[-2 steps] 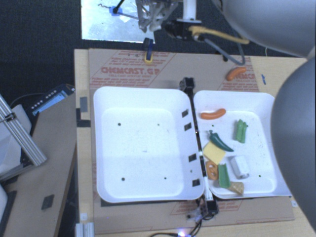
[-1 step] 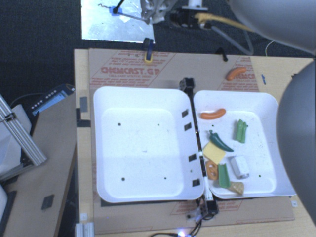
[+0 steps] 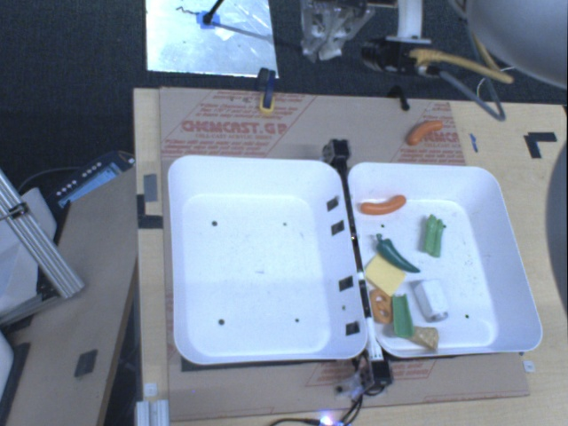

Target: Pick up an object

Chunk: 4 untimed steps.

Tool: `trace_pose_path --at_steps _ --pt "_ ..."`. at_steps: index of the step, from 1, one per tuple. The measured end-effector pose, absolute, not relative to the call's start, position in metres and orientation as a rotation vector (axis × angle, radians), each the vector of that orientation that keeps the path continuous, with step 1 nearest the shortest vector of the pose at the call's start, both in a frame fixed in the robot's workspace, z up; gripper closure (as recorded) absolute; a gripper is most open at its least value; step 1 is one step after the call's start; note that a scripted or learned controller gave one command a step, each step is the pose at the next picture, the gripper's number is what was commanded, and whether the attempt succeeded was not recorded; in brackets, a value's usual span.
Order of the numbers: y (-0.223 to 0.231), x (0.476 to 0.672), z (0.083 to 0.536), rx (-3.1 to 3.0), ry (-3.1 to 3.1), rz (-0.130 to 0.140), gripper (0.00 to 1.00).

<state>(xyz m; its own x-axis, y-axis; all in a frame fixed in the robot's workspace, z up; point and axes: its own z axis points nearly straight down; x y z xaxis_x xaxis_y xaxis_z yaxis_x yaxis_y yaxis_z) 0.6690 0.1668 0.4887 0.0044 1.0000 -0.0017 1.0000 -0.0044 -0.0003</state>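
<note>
sausage (image 3: 382,205) in right bin (image 3: 497,229), board (image 3: 293,114) printed "chemcast gp"

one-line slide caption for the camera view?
Gripper hovers beyond the bins; toy food clusters in the right bin.

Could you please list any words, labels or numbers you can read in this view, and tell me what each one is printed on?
"CHEMCAST GP": red print on the brown board behind the left bin.
Similar red print repeats on the board near the right bin and along the front edge: too blurred to read.
</note>
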Motion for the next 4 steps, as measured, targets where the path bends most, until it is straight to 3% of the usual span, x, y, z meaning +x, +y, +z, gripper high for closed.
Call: trace_pose_path --at_steps 1,2,3,4 --pt "0.193 0.642 0.361 2.221 2.233 -0.017 1.0" --pt "0.218 0.669 0.395 2.214 2.226 0.009 1.0" --pt "0.236 0.614 0.544 2.207 2.225 0.031 1.0" --pt "0.199 0.671 0.531 2.223 2.216 0.002 1.0"
